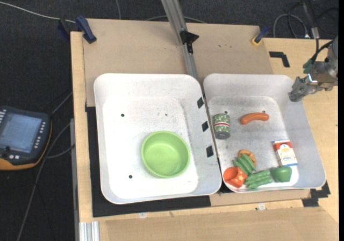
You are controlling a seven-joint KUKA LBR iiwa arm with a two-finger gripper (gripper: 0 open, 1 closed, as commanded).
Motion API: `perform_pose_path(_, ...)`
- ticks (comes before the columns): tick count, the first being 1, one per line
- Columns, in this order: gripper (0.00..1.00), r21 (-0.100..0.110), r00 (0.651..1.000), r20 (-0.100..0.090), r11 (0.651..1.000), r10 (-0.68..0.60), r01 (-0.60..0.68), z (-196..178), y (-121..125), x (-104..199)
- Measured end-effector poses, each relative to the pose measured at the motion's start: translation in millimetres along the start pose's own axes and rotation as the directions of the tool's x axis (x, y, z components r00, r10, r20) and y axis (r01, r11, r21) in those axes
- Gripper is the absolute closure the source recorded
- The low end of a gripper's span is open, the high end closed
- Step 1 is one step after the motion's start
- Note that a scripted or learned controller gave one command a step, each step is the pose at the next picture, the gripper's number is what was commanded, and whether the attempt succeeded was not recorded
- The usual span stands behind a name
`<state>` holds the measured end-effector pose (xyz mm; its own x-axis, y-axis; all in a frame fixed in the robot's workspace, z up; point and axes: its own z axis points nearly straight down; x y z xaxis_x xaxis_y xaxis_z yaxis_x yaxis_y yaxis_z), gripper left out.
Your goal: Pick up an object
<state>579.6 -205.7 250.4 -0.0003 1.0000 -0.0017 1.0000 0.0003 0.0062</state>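
Observation:
The right bin [301, 127] holds a small green patterned can [221, 126] standing near its left wall, an orange sausage-shaped toy [254, 118] in the middle, and a small red and white carton [284, 153] at the right. Along its front edge lie several toy vegetables: an orange pepper [233, 176], green pods [257, 178] and a green pepper [281, 174]. My gripper [299, 91] hangs at the bin's far right corner, over its rim, away from all of these. Nothing shows in it.
The left bin [115, 111] contains a lime green bowl [165, 153]. A metal rail [174, 8] runs from the top down to the gap between the bins. A teach pendant [21, 136] lies off the bench at the left.

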Motion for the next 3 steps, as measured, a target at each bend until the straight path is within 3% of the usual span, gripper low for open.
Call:
perform_pose_path(1,1.00,0.005,1.000,-0.001,1.000,0.000,0.000,-11.0,0.4,0.0)
perform_pose_path(3,1.00,0.005,1.000,-0.003,1.000,-0.005,0.005,-18.0,-19.6,114.2)
